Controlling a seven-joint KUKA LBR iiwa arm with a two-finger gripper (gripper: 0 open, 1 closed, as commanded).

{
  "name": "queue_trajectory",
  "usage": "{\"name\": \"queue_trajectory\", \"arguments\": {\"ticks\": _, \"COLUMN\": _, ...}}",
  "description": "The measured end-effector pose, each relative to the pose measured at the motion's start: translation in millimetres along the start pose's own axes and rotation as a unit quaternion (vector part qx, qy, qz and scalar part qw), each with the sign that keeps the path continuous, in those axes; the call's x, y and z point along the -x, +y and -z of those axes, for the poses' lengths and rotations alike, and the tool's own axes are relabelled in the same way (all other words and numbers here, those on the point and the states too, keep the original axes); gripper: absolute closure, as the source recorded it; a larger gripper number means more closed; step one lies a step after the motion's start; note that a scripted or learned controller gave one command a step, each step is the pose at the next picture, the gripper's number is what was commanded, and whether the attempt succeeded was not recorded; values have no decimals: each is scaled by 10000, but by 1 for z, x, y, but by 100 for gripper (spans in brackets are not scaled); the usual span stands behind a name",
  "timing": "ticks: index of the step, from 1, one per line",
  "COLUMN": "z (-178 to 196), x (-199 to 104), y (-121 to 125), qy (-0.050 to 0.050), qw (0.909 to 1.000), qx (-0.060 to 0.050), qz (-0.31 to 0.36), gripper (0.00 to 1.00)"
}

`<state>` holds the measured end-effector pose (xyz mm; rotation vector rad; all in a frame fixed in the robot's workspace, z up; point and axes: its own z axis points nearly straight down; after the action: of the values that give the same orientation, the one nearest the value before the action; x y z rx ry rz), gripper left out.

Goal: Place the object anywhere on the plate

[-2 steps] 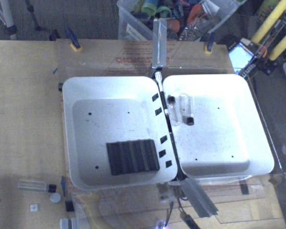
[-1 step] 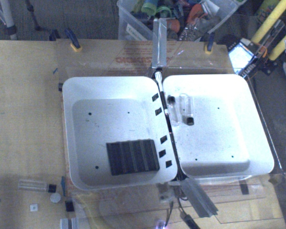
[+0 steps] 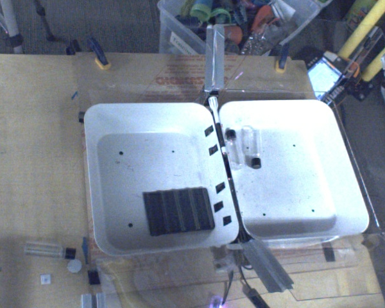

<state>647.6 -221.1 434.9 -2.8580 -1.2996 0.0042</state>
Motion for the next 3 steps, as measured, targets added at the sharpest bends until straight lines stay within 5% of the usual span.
{"name": "queue_trajectory", "arguments": {"ticks": 1, "z": 0, "x": -20, "y": 2, "qy": 4, "qw": 9035, "qx": 25, "qz": 4285, "gripper": 100}}
{"name": "queue_trajectory", "arguments": {"ticks": 2, "z": 1, "x": -84, "y": -51, "qy": 2, "qw": 7694, "qx": 20, "qz": 6388, "gripper": 100}}
{"name": "queue_trajectory", "arguments": {"ticks": 3, "z": 0, "x": -108, "y": -82, "qy": 0, "qw": 9507, "qx": 1, "qz": 3100, "gripper": 100}}
